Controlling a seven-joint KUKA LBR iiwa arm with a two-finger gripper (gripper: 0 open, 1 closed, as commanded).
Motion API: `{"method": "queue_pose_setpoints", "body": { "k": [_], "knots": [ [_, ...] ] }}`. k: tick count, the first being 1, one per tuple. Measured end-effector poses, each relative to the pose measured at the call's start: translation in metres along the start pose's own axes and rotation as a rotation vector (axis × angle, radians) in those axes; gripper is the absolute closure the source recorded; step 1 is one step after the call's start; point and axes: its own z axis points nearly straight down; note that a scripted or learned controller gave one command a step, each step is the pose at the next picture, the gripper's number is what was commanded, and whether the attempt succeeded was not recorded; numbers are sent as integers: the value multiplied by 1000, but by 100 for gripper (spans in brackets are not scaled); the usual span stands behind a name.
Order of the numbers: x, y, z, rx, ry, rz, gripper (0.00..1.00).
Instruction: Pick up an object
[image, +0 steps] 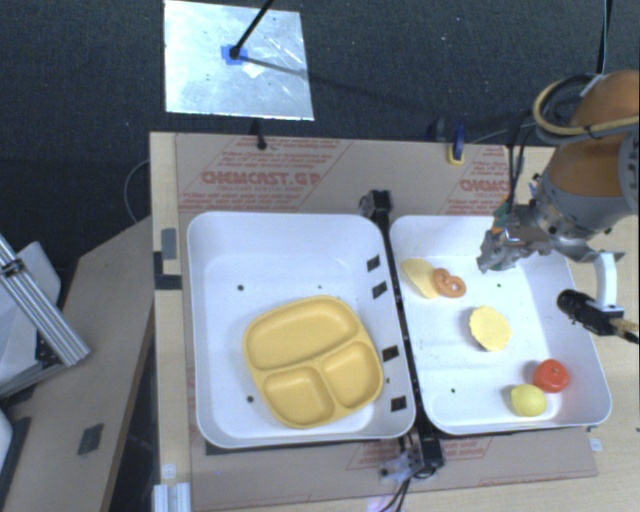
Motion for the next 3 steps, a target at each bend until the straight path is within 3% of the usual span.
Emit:
{"method": "queue_pose_setpoints", "body": {
  "k": [3],
  "knots": [
    [168, -28, -26, -1, 2, -3, 100]
  ]
}}
